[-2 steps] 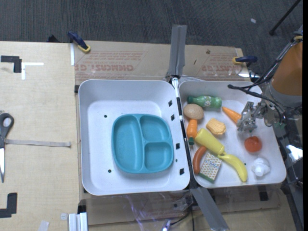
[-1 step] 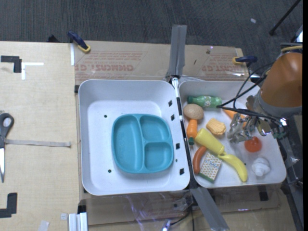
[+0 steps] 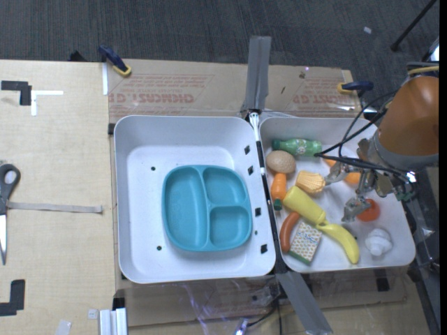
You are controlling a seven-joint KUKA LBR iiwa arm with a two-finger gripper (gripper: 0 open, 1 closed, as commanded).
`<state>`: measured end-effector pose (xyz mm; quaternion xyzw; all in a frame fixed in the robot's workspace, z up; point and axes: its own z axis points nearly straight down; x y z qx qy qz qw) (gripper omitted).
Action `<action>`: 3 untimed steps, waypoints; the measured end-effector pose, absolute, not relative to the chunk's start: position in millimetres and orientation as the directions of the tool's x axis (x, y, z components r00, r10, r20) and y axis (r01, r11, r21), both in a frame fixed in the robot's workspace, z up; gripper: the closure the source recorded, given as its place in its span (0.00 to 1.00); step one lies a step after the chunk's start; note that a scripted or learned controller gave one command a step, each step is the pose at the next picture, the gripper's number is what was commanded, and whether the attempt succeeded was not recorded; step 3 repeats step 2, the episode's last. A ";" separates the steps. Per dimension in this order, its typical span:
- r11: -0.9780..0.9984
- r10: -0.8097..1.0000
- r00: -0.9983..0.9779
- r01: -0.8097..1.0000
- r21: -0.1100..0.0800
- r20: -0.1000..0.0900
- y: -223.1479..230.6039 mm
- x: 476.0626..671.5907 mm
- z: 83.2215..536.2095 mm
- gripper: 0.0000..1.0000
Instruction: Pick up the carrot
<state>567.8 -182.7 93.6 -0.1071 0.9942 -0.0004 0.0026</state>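
- Carrot (image 3: 279, 185) looks like light, stiff, slick toy plastic; best pinched across its middle, though it's wedged between potato (image 3: 281, 161) and yellow bottle (image 3: 304, 204);
- gripper (image 3: 360, 202) fingers' opening can't be told.

Tray (image 3: 207, 208) in L bin (image 3: 133, 187); carrot (image 3: 279, 186) in R bin (image 3: 391, 257).

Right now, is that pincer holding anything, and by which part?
Cannot be told. The pincer hangs in the right bin near a red-orange item, away from the carrot.
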 end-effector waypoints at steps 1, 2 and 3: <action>0.977 -0.213 -0.977 -0.213 -0.004 -0.011 -182.6 570.2 104.6 1.00; 0.991 -0.136 -0.991 -0.136 -0.001 -0.007 -151.6 595.2 167.5 1.00; 0.991 -0.136 -0.991 -0.136 -0.001 -0.007 -151.6 595.2 167.5 1.00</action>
